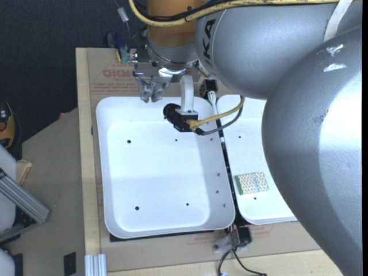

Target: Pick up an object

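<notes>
- My fingers (150, 91) hang over the far rim of the left bin (109, 154), near its back left corner, below my orange band.
- From this slanted view I cannot tell whether they are spread or pressed together; they read as a small grey cluster, and I see nothing between them.
- The left bin's floor looks bare apart from a few dark dots.
- The only loose thing I can make out is a small patterned card (252, 183), lying flat in the right bin (259, 211) near its left wall, well apart from me.
- A black fitting with a yellow cable (181, 118) hangs beside my wrist; I judge it to be my own gear, not a thing to pick.
- To do this step well, I should travel across the divider to the card, centre above it, then descend straight.
- It lies flat and thin, so I judge a pinch could slip; I would aim for an edge.
</notes>
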Action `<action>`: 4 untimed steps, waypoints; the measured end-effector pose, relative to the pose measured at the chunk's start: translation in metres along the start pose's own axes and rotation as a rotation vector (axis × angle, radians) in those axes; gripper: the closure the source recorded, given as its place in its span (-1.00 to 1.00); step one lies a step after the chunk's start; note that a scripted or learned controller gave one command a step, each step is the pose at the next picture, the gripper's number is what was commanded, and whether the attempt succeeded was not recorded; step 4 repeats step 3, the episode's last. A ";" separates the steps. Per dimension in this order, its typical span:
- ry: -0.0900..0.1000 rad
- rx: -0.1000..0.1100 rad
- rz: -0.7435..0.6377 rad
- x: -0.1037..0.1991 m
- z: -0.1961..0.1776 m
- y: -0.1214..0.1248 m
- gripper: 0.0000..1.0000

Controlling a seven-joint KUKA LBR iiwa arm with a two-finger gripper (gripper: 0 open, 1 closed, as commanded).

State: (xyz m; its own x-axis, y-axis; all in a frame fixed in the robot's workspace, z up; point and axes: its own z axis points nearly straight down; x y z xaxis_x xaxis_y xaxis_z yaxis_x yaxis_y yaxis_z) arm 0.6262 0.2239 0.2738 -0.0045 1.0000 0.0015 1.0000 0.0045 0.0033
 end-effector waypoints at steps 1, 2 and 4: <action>-0.001 -0.005 0.010 -0.060 -0.068 0.002 1.00; -0.002 0.009 0.000 0.004 0.005 0.011 1.00; -0.001 -0.002 0.007 -0.038 -0.069 0.017 1.00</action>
